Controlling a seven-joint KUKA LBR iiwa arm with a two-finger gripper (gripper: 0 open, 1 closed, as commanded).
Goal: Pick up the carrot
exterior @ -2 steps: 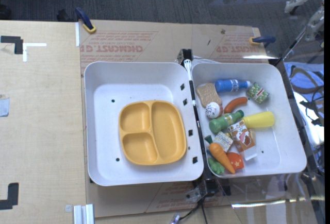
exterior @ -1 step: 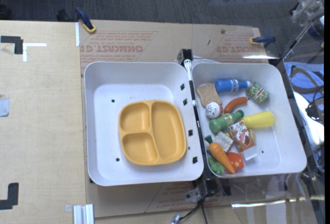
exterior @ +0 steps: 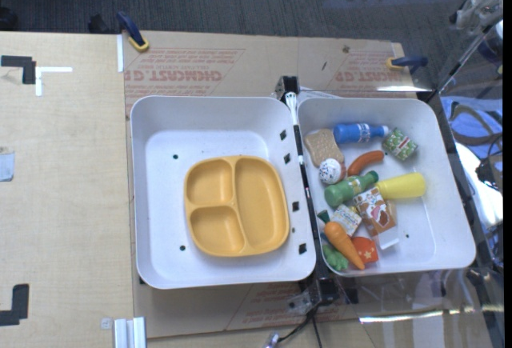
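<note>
The carrot [exterior: 346, 244] is orange and tapered. It lies slantwise in the near left corner of the right bin [exterior: 448, 202], with its thick end toward the bin's left wall and its tip pointing to the near right. A dark green piece [exterior: 334, 260] lies against its near side and a red item [exterior: 368, 249] touches its tip. A small white packet [exterior: 346, 219] sits just beyond it.
The right bin also holds a blue bottle [exterior: 359, 132], a yellow cylinder [exterior: 402, 186], a green bottle [exterior: 350, 188], a red sausage [exterior: 366, 160], a bread slice [exterior: 323, 147] and a green packet [exterior: 399, 145]. The left bin [exterior: 152, 202] bears a yellow divided plate [exterior: 237, 205].
</note>
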